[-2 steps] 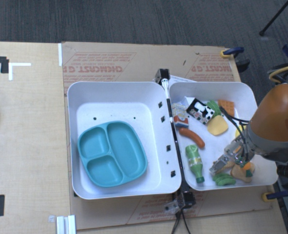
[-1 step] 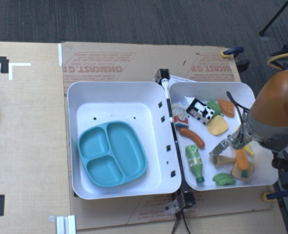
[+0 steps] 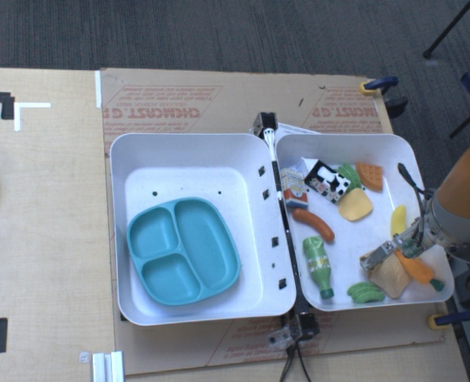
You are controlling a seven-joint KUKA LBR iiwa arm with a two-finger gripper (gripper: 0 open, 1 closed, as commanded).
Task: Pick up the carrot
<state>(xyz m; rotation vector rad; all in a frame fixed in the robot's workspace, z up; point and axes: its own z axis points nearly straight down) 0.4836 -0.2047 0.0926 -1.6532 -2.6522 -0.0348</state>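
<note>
My gripper (image 3: 394,249) hangs over the carrot (image 3: 419,270); I can't tell its state. Likely light, stiff, slick; I'd grab mid-body.

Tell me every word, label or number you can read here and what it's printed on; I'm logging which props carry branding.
Red lettering on the cardboard sheet under the bins, printed twice along its far edge and again along its near edge: upside down from this view and too blurred to quote with confidence.
Small packet in the right bin: coloured print, too small to read.
Green bottle: label unreadable.
Nothing else carries legible text.
</note>
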